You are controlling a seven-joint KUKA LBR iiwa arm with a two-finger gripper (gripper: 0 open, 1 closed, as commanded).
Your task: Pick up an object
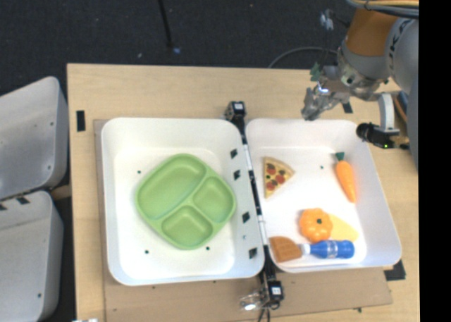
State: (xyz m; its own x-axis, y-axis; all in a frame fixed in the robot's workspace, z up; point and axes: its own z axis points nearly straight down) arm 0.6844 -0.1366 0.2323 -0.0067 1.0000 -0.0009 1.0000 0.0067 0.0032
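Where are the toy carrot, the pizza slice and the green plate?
toy carrot [346,180], camera view, middle of its orange body.
pizza slice [275,175], camera view, its topped centre.
green plate [184,201], camera view, central divider.

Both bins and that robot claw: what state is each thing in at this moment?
Gripper: above the right bin's far rim, holding nothing.
Green divided plate: flat in the left bin, its compartments bare.
Pizza slice: lying flat, right bin.
Carrot: lying down, apart from the rest.
Pumpkin: upright, touching the yellow piece.
Blue-handled brush: lying on its side.
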